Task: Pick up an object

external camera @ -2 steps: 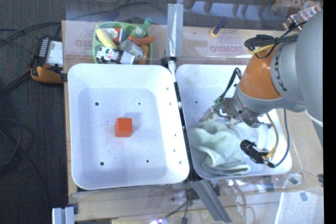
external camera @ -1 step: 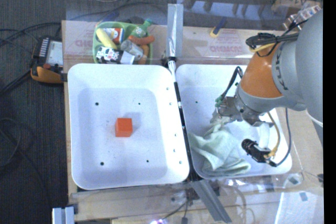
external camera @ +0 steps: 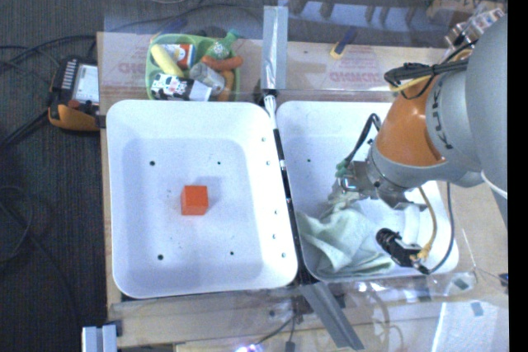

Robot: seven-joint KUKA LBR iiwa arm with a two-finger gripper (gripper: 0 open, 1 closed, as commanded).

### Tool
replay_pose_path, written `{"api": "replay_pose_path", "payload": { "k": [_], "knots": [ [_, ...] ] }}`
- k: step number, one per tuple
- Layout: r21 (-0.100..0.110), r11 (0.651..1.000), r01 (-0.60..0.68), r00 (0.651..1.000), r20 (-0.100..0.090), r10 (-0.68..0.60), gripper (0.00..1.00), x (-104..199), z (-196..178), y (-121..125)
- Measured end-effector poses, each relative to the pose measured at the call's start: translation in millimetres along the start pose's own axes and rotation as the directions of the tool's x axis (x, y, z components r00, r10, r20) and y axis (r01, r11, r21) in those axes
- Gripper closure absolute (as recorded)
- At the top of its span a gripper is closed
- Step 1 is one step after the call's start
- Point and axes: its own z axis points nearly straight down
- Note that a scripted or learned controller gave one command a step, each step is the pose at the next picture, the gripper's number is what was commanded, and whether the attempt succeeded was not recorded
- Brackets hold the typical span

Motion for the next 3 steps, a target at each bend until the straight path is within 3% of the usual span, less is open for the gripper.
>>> {"api": "replay_pose_path", "payload": {
  "k": [1, 2, 3],
  "knots": [
    [0.02, 0.997, 0.078, 0.997, -0.005, -0.078, 1.0, 28, -85, 15],
    [0.019, 0.99, 0.139, 0.99, -0.003, -0.139, 1.0, 21, -171, 79],
    [0.02, 0.986, 0.168, 0.986, -0.003, -0.168, 1.0, 25, -163, 98]
  ]
}}
